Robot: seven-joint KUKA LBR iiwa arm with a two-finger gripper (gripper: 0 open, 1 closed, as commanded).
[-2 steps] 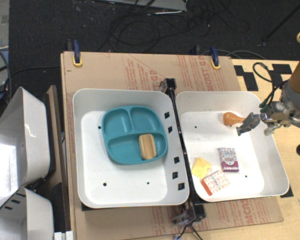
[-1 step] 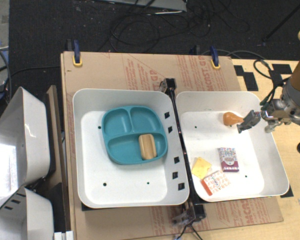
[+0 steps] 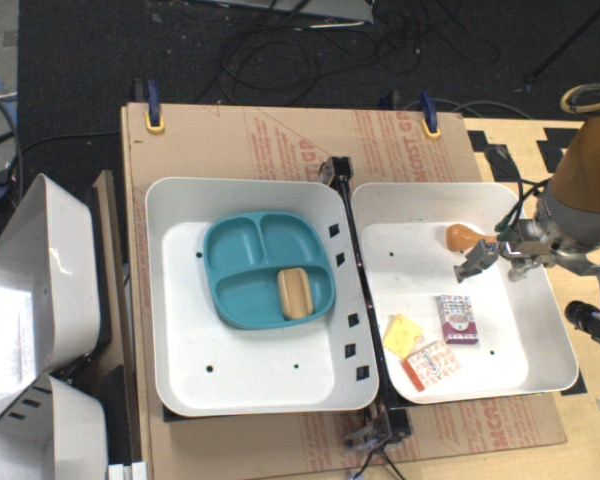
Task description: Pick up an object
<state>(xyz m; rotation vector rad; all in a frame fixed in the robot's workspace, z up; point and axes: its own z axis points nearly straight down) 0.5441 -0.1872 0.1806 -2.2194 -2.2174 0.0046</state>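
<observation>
Nearest the camera: front lip of the right bin [image 3: 480,393], with a red-and-white packet [image 3: 432,364] lying tilted just inside it, touching a yellow piece [image 3: 401,334] beside the dividing wall. Bare white floor to the right of those, good open room toward the right rim. A step further in, a purple-and-white small box [image 3: 458,319] lying flat, apart from the packet, clear floor all round it.

Over in the left bin [image 3: 180,268]: a teal divided plate [image 3: 240,268] sitting mid-floor, a tan bread-like block [image 3: 294,293] in its large lower compartment (upright on its long axis, close to the plate's right rim). Wide bare margin along the front and left walls.

Further back in the right bin: an orange rounded object [image 3: 464,236] resting on the floor near the far wall. Gripper [image 3: 480,259] hanging just right of it and slightly nearer, fingers parted, nothing between them. Orange object beside the fingertip, not inside the jaws; touching or not, cannot tell.

Beyond, cardboard-topped bench [image 3: 280,138], blue-and-yellow clamps [image 3: 154,108] on its far edge, then dark floor with cables [image 3: 280,38].
</observation>
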